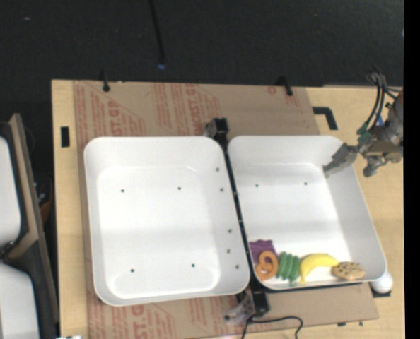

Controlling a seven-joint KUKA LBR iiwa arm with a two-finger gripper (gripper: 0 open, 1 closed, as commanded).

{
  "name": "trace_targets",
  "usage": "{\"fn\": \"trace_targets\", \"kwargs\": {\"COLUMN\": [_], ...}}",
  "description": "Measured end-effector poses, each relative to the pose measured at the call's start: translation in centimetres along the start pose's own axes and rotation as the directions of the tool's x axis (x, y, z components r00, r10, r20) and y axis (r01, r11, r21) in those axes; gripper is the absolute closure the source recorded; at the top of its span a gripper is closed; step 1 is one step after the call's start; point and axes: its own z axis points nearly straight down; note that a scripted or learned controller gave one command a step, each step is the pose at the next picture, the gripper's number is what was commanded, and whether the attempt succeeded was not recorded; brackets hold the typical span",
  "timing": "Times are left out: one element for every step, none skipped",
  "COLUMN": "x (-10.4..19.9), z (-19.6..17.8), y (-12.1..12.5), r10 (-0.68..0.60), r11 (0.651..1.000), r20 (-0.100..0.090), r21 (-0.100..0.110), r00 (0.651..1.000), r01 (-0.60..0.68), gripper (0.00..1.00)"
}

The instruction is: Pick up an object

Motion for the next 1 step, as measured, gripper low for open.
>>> {"fn": "trace_targets", "kwargs": {"x": [-2.65], "z": [14.42], "y": [-6.08], "r10": [0.004], "r11": [1.000], "r20": [-0.003], "r21": [0.012], "r00": [1.000], "r01": [-0.004], "gripper": [0.00]}}
